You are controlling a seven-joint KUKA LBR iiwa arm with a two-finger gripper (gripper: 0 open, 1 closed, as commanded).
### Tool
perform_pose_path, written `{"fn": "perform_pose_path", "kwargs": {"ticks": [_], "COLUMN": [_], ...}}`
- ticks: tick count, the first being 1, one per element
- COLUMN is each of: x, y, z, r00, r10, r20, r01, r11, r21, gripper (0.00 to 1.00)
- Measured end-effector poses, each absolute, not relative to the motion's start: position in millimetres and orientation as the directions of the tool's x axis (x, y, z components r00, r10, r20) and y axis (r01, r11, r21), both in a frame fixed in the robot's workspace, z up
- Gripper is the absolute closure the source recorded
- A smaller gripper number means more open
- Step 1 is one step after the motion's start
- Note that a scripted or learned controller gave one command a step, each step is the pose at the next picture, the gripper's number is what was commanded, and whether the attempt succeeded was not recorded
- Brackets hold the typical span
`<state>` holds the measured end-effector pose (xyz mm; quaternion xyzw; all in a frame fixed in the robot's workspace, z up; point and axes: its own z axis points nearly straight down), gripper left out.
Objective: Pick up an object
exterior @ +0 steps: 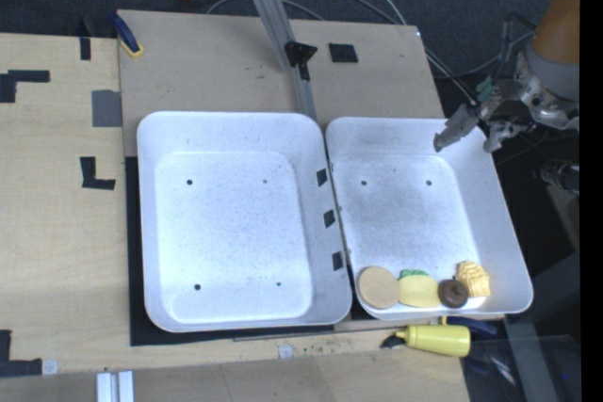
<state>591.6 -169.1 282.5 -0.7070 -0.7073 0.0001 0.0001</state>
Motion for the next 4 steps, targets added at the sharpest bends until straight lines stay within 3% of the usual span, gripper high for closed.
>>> {"fn": "perform_pose_path", "kwargs": {"ticks": [1, 3, 4], "x": [583.0, 585.0, 507.4], "y": [-100, -152, -59], "z": [240, 272, 236], "r00": [-0.005, 0.001, -0.006], "r10": [1.0, 1.0, 1.0], "r20": [0.002, -0.001, 0.002], "r01": [1.0, 1.0, 1.0], "r11": [0.005, -0.001, 0.006], "r21": [-0.003, 0.0, -0.002], "gripper": [0.0, 0.0, 0.0]}}
